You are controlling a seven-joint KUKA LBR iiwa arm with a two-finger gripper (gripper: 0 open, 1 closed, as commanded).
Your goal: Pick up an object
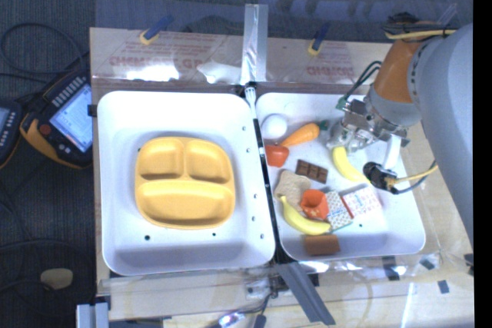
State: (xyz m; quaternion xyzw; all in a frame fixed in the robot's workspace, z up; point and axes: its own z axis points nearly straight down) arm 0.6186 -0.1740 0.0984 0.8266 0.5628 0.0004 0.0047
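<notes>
The right bin [407,230] holds several toy foods. A white egg [274,124], an orange carrot [300,134] and a red piece [277,155] lie at its far left. A chocolate bar [312,170] and a small banana [347,164] sit mid-bin. Nearer the front are a bread slice [289,183], an orange cup [312,202], a large banana [301,220], a red-and-white box [360,203] and a brown block [321,244]. My gripper [347,139] hangs at the bin's far right, just above the small banana's upper end, fingers apart with nothing between them.
The left bin [115,242] bears a yellow divided plate [184,182]. A black cable loop with a yellow wire [382,175] hangs from the wrist beside the small banana. The grey arm [453,111] covers the right bin's far right corner. A handheld pendant [65,123] lies left of the bench.
</notes>
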